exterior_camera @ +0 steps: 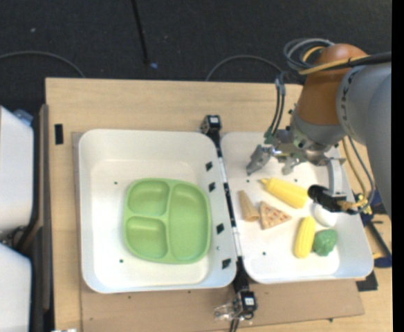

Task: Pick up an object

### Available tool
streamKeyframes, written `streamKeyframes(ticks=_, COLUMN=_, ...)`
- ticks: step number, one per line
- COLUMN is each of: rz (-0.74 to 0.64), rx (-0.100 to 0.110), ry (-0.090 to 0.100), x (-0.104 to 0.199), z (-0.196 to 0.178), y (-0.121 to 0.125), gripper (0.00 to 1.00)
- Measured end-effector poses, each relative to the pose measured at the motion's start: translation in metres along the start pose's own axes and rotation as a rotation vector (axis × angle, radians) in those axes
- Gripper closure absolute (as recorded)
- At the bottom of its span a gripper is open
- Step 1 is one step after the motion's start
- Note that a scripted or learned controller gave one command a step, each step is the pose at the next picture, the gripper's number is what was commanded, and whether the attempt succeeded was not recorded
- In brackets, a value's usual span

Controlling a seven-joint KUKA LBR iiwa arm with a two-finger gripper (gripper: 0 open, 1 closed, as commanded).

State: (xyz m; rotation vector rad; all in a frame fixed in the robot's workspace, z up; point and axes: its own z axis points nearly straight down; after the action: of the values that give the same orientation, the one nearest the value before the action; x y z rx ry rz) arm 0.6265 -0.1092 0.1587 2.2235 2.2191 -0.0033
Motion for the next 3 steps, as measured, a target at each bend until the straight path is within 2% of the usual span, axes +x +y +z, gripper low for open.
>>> streamKeyframes(ticks=1, rz=0.002, rx=0.002, ry=0.0, x=-0.001, z=0.053, y=-0.001, gripper=0.0)
streamKeyframes(ticks=2, rz=0.006, rx=-0.006, ry=0.0, x=-0.002, z=0.038, y=0.002, gripper=1.0)
streamKeyframes(ticks=3, rz=0.003, rx=-0.007, ry=0.001, x=0.002, z=-0.012, y=-0.005, gripper=1.0)
